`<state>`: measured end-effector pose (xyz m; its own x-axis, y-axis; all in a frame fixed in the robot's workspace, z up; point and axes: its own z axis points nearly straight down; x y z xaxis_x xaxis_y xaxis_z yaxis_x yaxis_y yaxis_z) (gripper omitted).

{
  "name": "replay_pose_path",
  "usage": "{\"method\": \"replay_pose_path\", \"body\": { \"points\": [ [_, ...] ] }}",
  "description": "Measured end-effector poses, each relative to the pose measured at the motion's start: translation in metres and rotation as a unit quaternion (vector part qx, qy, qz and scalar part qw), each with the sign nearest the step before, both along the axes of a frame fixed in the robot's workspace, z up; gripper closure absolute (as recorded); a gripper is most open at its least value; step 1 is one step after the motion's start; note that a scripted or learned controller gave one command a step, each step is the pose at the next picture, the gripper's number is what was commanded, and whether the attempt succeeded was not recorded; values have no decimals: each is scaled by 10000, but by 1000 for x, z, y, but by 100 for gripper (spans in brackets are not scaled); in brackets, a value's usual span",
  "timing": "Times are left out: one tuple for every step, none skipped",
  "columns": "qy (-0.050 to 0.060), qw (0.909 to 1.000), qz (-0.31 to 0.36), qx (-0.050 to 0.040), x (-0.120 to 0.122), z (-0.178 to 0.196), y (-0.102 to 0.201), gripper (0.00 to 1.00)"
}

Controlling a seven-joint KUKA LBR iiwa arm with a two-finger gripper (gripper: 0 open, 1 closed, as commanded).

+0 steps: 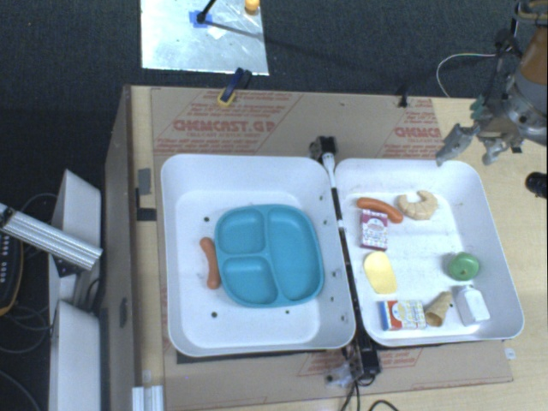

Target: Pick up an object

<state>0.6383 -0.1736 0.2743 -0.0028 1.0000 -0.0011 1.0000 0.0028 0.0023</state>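
My gripper (473,148) hangs above the far right corner of the right bin (497,229), open, with nothing between its fingers. Below it, the bin holds a croissant (418,204), a hot dog (379,208), a small pink packet (374,229), a yellow piece (380,272), a green apple (463,266), a red and white box (402,314), a cone (438,308) and a white block (469,305). The croissant is the nearest item to the gripper, lying to its lower left.
The left bin (184,229) holds a blue divided plate (268,255) with a sausage (208,262) lying beside its left edge. A divider rail (338,229) runs between the bins. Cables (467,67) trail behind the arm at the top right.
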Motion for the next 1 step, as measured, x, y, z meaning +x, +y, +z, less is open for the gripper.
{"method": "replay_pose_path", "body": {
  "points": [
    [14,10000,9,8,15,-120,49,0]
  ]
}}
